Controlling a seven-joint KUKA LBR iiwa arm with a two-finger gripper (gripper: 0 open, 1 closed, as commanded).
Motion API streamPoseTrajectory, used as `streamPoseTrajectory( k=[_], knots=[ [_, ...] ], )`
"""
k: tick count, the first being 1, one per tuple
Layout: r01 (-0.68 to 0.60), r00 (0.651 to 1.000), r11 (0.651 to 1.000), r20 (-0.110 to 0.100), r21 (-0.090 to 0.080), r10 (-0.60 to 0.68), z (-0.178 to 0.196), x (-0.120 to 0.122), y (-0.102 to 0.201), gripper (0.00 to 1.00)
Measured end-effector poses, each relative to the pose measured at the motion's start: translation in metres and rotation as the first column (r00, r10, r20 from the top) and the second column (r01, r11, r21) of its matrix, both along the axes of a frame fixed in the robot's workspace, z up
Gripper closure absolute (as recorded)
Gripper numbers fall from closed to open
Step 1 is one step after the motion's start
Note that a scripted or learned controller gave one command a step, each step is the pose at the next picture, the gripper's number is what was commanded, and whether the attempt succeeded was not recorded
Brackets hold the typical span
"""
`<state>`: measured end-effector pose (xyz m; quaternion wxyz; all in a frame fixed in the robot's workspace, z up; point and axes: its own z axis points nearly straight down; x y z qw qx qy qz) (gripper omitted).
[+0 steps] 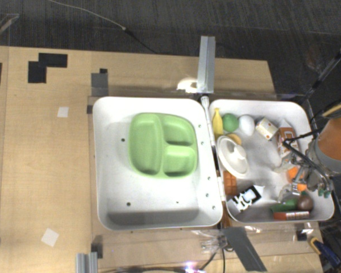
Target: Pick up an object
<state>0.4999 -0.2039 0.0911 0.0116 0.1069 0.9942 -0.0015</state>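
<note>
Brown rounded object (304, 201) just below the gripper (307, 181), likely light, stiff, maybe slippery; grab across its middle. Claw state: cannot tell.

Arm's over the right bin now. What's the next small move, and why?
Probably lower the gripper a little, straight down. It hangs over the clutter at the right bin's near right corner, by a brown ball and a red marker, and nothing shows between its fingers.
</note>
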Motion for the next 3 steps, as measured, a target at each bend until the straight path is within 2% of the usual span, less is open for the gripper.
streamPoseTrajectory(
  k=[1,2,3],
  knots=[
    [0.042,0.999,0.999,-0.004,0.000,-0.042,0.000,0.002,0.003,0.00],
    [0.008,1.000,1.000,0.000,0.000,-0.008,0.000,-0.005,-0.001,0.00],
    [0.030,1.000,1.000,-0.002,0.000,-0.030,0.000,0.018,0.021,0.00]
  ],
)
